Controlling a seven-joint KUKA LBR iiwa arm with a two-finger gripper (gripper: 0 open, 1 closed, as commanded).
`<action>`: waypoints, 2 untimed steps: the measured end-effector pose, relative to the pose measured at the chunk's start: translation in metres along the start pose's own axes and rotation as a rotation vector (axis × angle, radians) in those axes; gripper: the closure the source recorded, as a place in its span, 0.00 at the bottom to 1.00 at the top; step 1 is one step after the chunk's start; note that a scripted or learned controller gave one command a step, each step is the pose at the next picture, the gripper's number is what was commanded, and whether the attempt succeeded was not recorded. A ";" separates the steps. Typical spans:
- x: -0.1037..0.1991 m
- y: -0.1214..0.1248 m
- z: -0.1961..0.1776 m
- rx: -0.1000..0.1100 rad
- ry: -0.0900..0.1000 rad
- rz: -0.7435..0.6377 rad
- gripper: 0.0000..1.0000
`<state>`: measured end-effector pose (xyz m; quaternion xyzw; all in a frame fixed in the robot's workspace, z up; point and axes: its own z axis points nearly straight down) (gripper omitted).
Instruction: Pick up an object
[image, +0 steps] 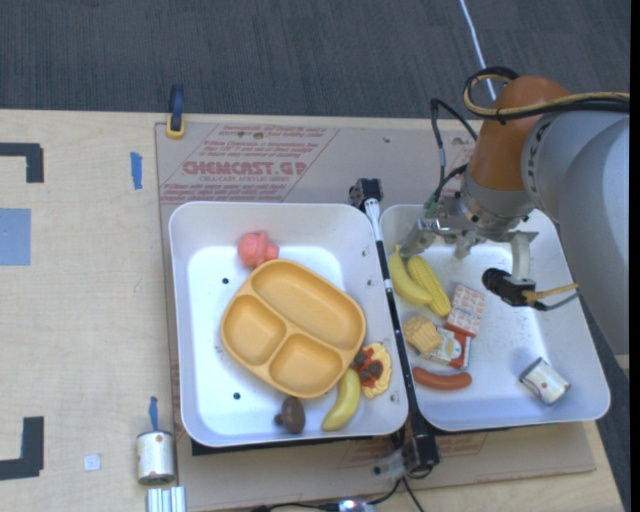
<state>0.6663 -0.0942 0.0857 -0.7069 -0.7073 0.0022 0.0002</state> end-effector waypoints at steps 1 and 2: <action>0.000 0.000 0.000 0.000 0.001 0.000 0.00; 0.001 0.000 0.000 0.000 0.000 0.000 0.00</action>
